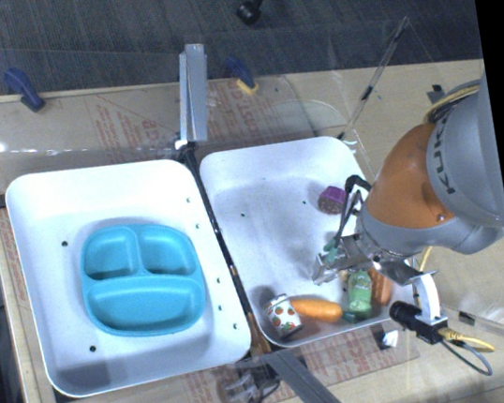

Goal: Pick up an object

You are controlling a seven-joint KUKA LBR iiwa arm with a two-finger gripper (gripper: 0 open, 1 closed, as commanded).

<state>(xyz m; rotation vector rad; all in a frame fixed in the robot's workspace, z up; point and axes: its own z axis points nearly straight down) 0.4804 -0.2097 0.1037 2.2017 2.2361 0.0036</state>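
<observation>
In the right bin (259, 185), near its front right corner, lie an orange carrot (318, 310), a green bottle-like item (358, 293) with an orange piece (380, 287) beside it, and a small printed can (283, 316). A purple object (332, 198) rests farther back by the right wall. My gripper (337, 260) hangs low over the front right of this bin, just above the green item and the carrot. The wrist hides the fingertips.
The left bin (35, 211) holds a blue divided tray (143, 278). A metal bracket (191, 91) stands at the back between the bins. The arm's grey and orange body (431, 191) covers the right bin's right edge.
</observation>
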